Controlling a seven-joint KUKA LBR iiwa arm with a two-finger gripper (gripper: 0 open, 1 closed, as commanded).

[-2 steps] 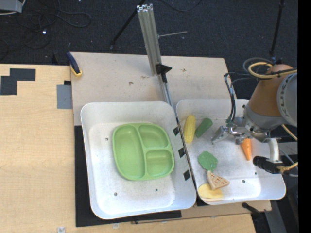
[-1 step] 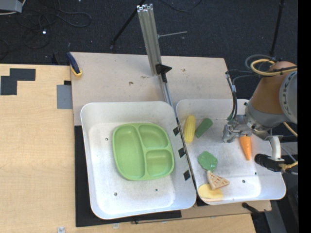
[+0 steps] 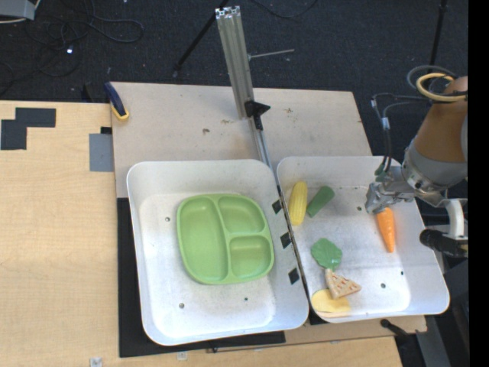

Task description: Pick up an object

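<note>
Bins first: left shallow white bin [image 3: 153, 312] carries a light-green three-compartment plastic plate [image 3: 225, 238]; right shallow white bin [image 3: 428, 297] carries the toy food. Grey two-finger gripper [image 3: 380, 202] is seen just above the top end of the small orange plastic carrot [image 3: 387, 228], near that bin's right wall. Finger spacing cannot be told. Descent should be centred on the carrot's thicker upper body, closure made across its width, lift delayed until contact is judged firm.

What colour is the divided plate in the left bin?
Light green, plain with no pattern; the plate shows best in the camera view.
</note>
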